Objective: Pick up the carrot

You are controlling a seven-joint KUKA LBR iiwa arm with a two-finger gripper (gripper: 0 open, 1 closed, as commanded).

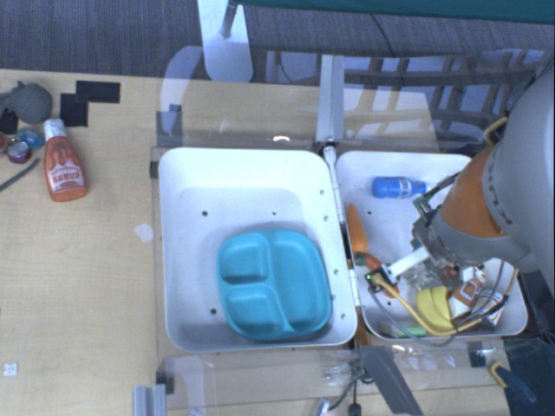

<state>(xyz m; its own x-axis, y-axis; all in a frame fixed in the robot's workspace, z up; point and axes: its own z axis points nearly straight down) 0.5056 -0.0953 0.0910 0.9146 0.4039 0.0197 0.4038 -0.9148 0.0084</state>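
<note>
Long tapered orange carrot (pixel 355 230): lying lengthwise against the left wall of the right shallow white plastic bin (pixel 375 167), just beside the divider. Likely resting there because the wall stops it rolling, which leaves little room on that side for a grasp. Grey two-finger gripper (pixel 392 277): low in the same bin, near the carrot's nearer end and beside a rounded yellow object (pixel 436 308). Jaw opening: cannot tell, masked by wrist and cables. No carrot seen pinched. Blue plastic bottle (pixel 399 187): well apart, toward the far wall
</note>
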